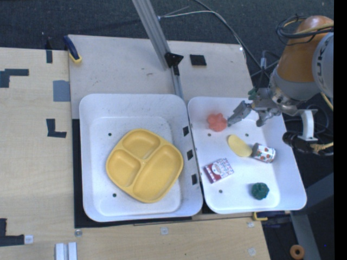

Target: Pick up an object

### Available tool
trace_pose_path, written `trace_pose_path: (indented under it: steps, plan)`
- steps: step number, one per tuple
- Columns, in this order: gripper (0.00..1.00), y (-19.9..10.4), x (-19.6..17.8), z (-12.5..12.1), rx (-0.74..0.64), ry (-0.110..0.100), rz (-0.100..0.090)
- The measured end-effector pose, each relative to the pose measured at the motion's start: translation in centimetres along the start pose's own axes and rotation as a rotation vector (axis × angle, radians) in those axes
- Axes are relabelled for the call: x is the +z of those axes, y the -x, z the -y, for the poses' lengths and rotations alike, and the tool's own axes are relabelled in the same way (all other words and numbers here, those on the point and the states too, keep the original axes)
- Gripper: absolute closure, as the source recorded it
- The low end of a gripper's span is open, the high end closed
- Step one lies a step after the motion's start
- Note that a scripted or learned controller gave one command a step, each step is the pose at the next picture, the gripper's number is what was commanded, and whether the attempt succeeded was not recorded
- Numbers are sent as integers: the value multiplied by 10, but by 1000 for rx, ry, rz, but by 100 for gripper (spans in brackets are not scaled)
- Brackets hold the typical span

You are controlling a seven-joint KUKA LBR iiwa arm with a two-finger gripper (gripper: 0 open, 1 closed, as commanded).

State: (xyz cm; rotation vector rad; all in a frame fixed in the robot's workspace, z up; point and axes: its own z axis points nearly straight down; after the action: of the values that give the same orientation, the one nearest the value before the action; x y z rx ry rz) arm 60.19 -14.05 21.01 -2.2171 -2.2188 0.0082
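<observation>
The arm [303, 47] reaches in over the right bin [287, 199], and its claw [250, 116] hangs above the far part of that bin with its 2 fingers spread wide apart and nothing between them. One finger [237, 114] points toward a red lump [217, 122], which lies just beside that fingertip, on its side away from the arm; whether the 2 touch cannot be told from this slant.

Taking the red lump as the landmark: a yellow oval piece [239, 145] lies near it toward the front of the bin, a small white can with red dots [264, 153] lies touching or just beside the far end of that yellow piece, a red and white packet [218, 170] lies flat further toward the front, and a dark green ball [260, 190] sits furthest away, near the bin's front edge. In the left bin [92, 112] rests a yellow tray with 3 sections [144, 164].

By my judgement the step in hand is the approach: no thing is gripped yet. The red lump looks like the likeliest target. The next move calls for shifting the claw sideways so the lump sits between the fingers, lowering to the bin floor, closing, then lifting
</observation>
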Motion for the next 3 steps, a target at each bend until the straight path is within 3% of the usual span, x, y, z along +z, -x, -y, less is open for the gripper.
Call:
trace_pose_path:
  steps: [2,3]
  plan:
    - [0,-16,95,5,0,1,0]
    - [100,-16,82,4,-2,4,0]
